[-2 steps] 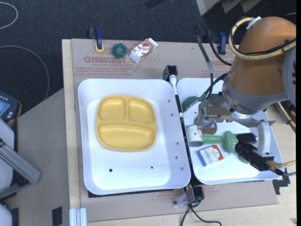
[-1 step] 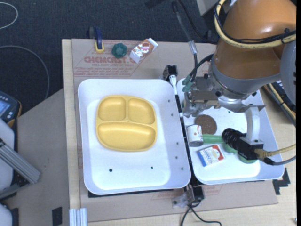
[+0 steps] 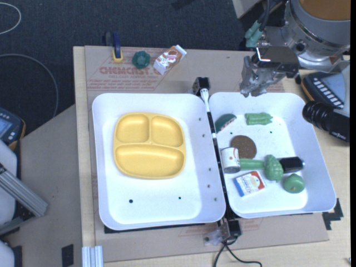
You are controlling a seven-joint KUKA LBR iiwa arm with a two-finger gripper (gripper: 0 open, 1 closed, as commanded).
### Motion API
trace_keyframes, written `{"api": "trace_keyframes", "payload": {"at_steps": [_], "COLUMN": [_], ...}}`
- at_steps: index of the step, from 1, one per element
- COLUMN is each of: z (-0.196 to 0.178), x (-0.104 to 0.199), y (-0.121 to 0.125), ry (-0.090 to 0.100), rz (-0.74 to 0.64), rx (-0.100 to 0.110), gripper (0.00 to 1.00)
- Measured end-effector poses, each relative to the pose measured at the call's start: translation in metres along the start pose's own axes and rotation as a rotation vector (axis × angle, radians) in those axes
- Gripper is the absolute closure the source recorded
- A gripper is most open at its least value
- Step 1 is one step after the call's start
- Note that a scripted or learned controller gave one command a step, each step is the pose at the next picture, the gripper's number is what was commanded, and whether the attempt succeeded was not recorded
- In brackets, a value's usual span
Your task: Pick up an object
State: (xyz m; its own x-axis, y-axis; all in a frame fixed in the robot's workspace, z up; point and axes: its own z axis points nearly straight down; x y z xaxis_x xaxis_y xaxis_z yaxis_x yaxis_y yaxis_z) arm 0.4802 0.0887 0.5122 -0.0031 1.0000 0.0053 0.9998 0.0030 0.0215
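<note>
Red lettering is printed on the cardboard [image 3: 167, 77] under the bins; "CHEMCAST" can roughly be made out, the line below it is too small to be read. The pincer [image 3: 255, 88] is seen above the far rim of the right bin [image 3: 311, 143], nothing is held between its fingers, and the gap looks narrow. The small carton [image 3: 249, 183] near the right bin's front carries a red and white label, text illegible. A can [image 3: 230, 159] lies beside a brown disc [image 3: 243, 146]. The green toy [image 3: 267, 166] is partly overlapped by a black object [image 3: 291, 163]. A yellow divided tray [image 3: 149, 144] sits in the left bin [image 3: 111, 199]. Another printed carton [image 3: 169, 59] lies on the bench beyond the bins, writing unreadable. The arm's upper part is cut off at the frame edge.
</note>
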Motion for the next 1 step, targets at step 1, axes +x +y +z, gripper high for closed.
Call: {"api": "trace_keyframes", "payload": {"at_steps": [1], "z": [0.1254], "x": [-0.0215], "y": [-0.0049], "ry": [-0.009], "rz": [0.007], "rx": [0.035], "gripper": [1.00]}}
